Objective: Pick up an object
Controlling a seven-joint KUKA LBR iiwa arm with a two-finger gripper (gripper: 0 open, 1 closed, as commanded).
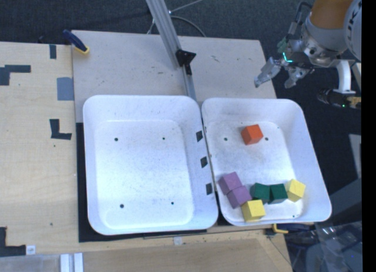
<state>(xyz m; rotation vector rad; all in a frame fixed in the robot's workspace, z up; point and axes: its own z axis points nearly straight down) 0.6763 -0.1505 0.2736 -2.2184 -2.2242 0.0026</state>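
my claw (281,75) hangs spread and empty past the right bin's (305,125) far rim; the orange cube (252,134) lies nearest, down-left of it.

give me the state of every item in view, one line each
end effector: open, holding nothing, raised beyond the right bin's far rim
orange cube: resting alone in the right bin
purple cubes: two, touching, near the right bin's front
green cubes: two, side by side, beside the purple pair
yellow cubes: two, apart, one at the front rim, one right of the green pair
right bin: holds all seven cubes
left bin: flat on the bench
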